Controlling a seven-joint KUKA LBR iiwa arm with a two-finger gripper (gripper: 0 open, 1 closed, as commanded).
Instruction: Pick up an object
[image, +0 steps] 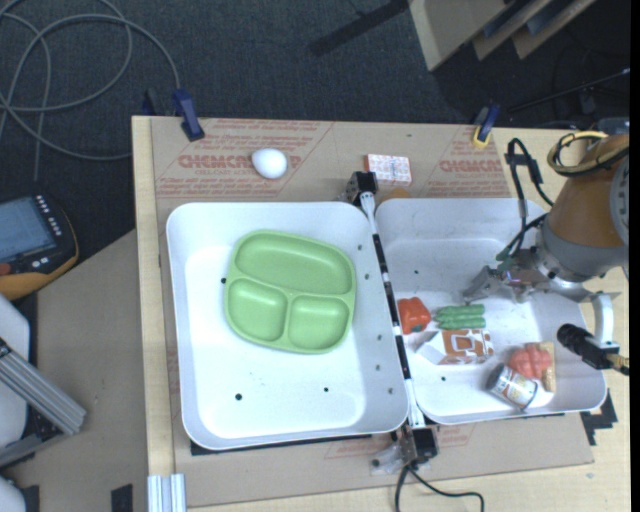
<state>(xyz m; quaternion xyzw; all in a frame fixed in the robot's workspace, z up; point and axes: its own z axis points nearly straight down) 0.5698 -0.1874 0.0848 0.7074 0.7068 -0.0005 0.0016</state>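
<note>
In the right bin (440, 228) lie a red toy (413, 314), a green bean-like piece (460, 317), an orange and white packet (465, 346), a pink-red piece (535, 358) and a small tin can (512, 387) on its side. My gripper (484, 286) reaches in from the right and hangs low over the bin's middle. It is just above and right of the green piece, and nothing shows in its grasp.
A green divided plate (290, 292) rests in the left bin (200, 330). On the bench behind the bins sit a white ball (268, 162) and a small patterned box (388, 168). The arm's black cables (525, 190) loop above the right bin's far corner.
</note>
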